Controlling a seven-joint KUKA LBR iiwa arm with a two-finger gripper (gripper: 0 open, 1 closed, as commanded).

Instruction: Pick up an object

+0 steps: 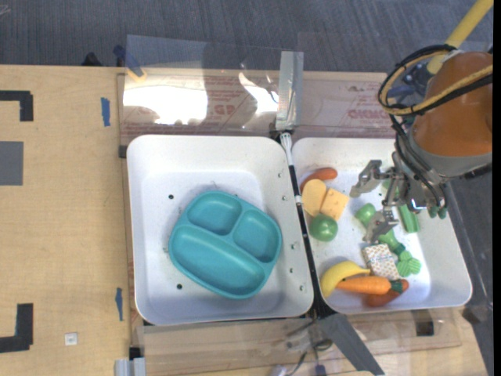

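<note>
tray [225, 245]: smooth teal plastic | bins [149, 210]: glossy white, probably plastic | bench [55, 210]: matt wood

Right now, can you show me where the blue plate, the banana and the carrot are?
blue plate [205, 266]: camera view, on the bare floor of its big front compartment.
banana [338, 273]: camera view, on the yellow curve at its left end.
carrot [362, 285]: camera view, on the middle of its orange body.

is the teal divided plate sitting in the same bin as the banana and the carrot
No, the teal divided plate lies in the left bin, while the banana and carrot lie in the right bin.
</note>
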